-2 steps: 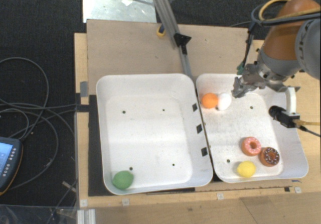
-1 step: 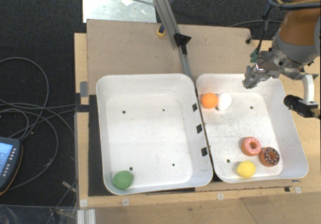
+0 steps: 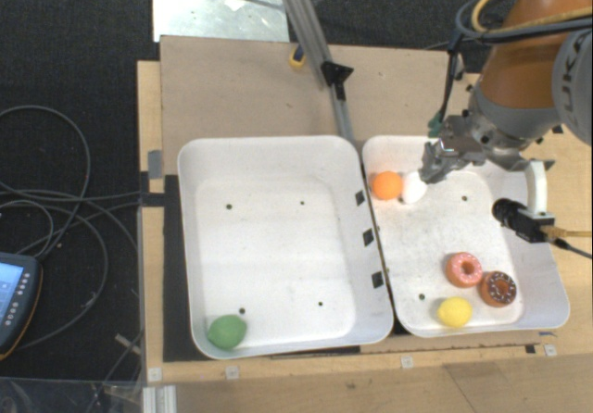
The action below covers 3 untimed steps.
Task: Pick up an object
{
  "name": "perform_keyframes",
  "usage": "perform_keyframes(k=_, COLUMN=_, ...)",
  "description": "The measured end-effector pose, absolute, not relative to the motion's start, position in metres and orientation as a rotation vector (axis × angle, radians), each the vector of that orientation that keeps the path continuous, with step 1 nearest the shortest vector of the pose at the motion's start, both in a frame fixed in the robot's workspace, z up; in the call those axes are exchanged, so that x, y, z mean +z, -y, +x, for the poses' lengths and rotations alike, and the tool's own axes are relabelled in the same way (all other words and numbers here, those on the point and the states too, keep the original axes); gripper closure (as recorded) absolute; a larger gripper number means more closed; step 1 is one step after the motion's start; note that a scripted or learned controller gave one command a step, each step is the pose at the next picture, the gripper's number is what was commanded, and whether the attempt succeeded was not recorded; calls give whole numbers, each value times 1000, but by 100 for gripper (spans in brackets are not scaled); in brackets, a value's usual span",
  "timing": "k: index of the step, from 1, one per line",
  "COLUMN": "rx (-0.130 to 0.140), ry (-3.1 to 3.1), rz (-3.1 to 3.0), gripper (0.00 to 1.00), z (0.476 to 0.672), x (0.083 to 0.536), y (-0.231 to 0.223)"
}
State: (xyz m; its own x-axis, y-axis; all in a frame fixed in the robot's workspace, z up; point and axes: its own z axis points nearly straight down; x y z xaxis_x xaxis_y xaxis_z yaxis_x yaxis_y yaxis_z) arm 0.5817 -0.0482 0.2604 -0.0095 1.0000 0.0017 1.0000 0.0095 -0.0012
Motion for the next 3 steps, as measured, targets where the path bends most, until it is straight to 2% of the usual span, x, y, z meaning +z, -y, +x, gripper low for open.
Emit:
perform_keyframes(k=1, rx=-1, ry=2230, rz=-2210, gripper=100, z=571, x=251, y=6)
perform_keyframes(k=3, rx=0, ry=2230, rz=-2208, gripper=100, z=517, x=236, y=-90)
